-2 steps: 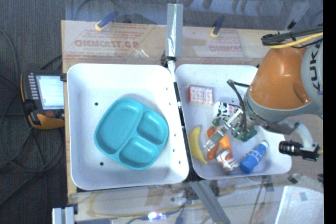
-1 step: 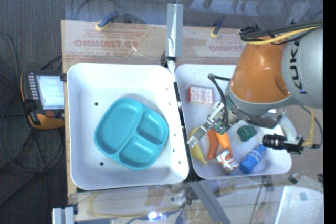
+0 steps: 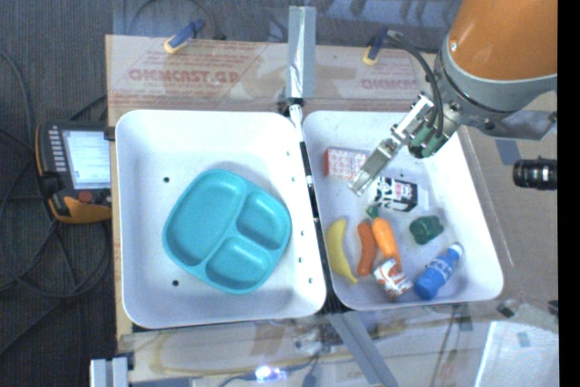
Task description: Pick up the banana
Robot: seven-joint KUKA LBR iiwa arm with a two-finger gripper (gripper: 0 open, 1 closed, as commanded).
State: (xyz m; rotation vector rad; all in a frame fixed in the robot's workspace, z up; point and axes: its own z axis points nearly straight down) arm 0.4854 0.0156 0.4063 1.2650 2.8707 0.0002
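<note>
The yellow banana (image 3: 340,251) lies in the right bin (image 3: 471,186), close to its left wall, its length running front to back. My gripper (image 3: 363,179) hangs above the bin's middle, up and to the right of the banana, with its light fingers pointing down-left over a red-and-white packet (image 3: 343,162). Nothing shows between the fingers. The banana lies free, apart from the gripper.
Two orange carrots (image 3: 378,243) lie just right of the banana. A small can (image 3: 391,278), a blue bottle (image 3: 438,273), a green object (image 3: 424,228) and a black-and-white item (image 3: 397,192) share that bin. The left bin (image 3: 145,140) holds a teal divided plate (image 3: 228,229).
</note>
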